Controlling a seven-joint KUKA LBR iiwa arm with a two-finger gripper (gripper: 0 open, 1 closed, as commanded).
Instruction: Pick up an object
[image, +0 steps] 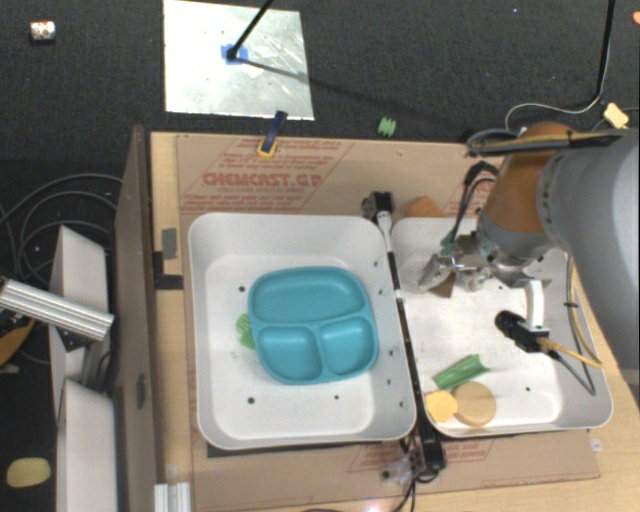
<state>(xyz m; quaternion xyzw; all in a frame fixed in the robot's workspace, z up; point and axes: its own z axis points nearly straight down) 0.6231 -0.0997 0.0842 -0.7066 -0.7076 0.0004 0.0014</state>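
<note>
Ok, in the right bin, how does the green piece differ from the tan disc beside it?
The green piece is elongated and lies at a slant; the tan disc is round and lies flat. The green piece sits nearer the gripper; the tan disc is closer to the bin's rim at the bottom of the view. Both lie in the right bin, close together, apart from the gripper.

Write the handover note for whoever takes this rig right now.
Gripper: over the upper left part of the right bin; no object seen in its grasp.
Right bin: green stick, yellow disc and tan disc grouped at the lower edge.
Left bin: blue divided tray, with a green scrap poking out at the tray's left side.
Done: nothing picked up yet.
Left: grasp one object and lift it.
</note>
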